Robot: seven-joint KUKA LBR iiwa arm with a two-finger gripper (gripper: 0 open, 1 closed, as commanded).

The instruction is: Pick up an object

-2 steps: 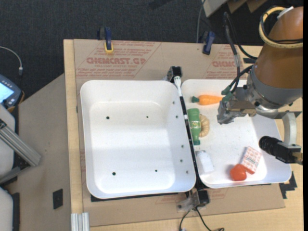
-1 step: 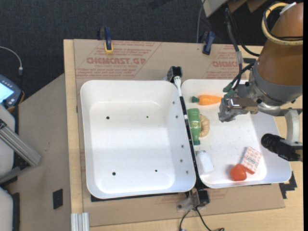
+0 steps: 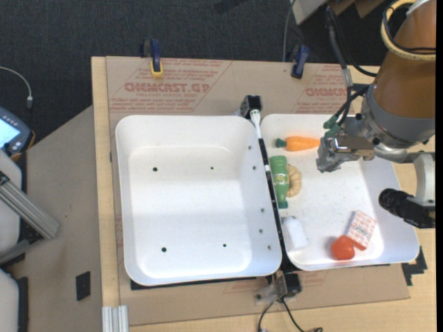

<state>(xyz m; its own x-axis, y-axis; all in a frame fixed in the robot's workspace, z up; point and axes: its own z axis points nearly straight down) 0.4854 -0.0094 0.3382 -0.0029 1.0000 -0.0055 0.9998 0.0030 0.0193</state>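
A: The bench is sitting under two white bins; the left bin is lying beside the right bin, which is carrying the objects.

B: And the gripper?

A: It is hanging over the right bin's upper part. I cannot tell its state.

B: Nearest target?

A: The carrot is lying just to its left, long axis running left-right. A green bottle and a pretzel are crowding below it; the red ball and small box are sitting well apart.

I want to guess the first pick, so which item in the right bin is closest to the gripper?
The orange carrot, lying just left of the gripper at the bin's far end. The green bottle is farther; the red ball lies farther still.
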